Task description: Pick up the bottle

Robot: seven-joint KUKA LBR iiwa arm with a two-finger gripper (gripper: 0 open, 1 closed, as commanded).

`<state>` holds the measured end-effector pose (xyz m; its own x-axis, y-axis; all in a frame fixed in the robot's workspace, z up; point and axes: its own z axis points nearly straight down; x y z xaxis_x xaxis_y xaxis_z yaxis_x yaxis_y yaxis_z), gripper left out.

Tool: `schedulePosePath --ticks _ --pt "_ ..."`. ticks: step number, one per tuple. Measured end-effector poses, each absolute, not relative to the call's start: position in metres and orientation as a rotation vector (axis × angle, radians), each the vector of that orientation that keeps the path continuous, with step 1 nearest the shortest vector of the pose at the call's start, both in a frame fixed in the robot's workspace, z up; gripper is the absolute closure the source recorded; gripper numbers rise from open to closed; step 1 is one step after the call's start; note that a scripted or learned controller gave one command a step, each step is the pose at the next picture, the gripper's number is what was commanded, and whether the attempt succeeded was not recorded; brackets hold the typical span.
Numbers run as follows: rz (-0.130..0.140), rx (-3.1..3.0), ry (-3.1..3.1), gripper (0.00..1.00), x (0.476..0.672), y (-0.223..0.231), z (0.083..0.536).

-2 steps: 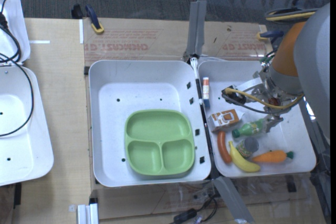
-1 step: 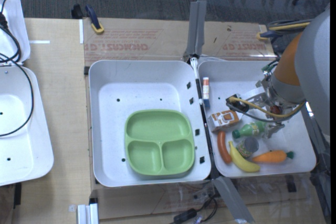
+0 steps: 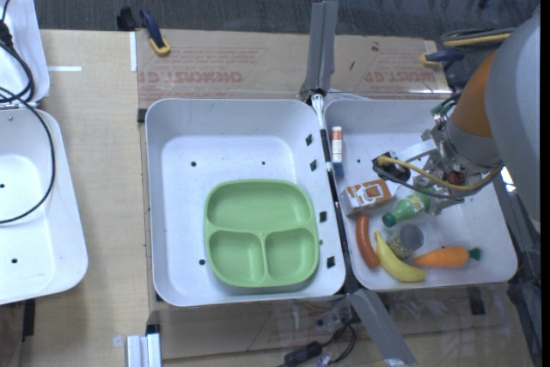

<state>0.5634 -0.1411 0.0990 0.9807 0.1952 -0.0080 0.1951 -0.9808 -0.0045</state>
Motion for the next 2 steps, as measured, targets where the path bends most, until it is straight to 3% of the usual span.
schedulePosePath --ticks 1,2 --pt "0.004 -3.125 -0.319 1.00 0.630 -0.088 0.191" --pt "0.005 -3.109 -0.455 1.00 0.648 -0.063 0.210"
